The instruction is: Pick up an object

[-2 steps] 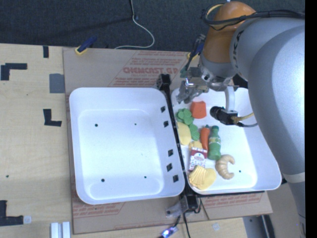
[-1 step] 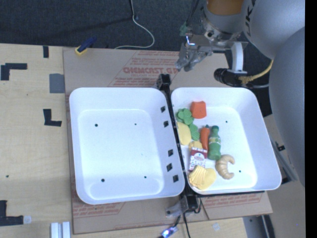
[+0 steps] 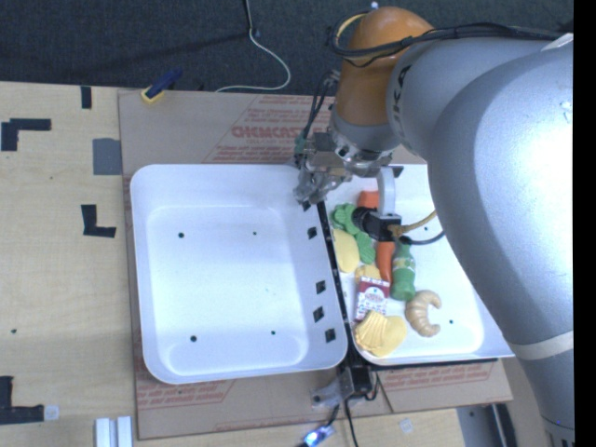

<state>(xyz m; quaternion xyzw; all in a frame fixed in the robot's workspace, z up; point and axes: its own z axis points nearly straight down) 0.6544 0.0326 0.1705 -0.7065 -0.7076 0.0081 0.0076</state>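
Note:
My gripper [image 3: 310,192] hangs under the orange wrist band, over the far end of the ridge where the two white bins meet. Nothing visible is held in it. Just right of it, in the right bin [image 3: 463,341], lies a pile of toy food: a green piece [image 3: 345,218], a yellow piece [image 3: 347,250], an orange carrot [image 3: 385,246], a green bottle [image 3: 403,277], a red and white box [image 3: 372,296], a yellow ridged piece [image 3: 380,334] and a tan croissant [image 3: 426,311]. The arm hides the far right part of that bin.
The left bin [image 3: 223,287] is a bare white floor with a few black dots. Black clips run along the ridge between the bins [image 3: 321,287]. The big grey arm [image 3: 503,156] covers the right side. A white cable [image 3: 265,49] trails at the back.

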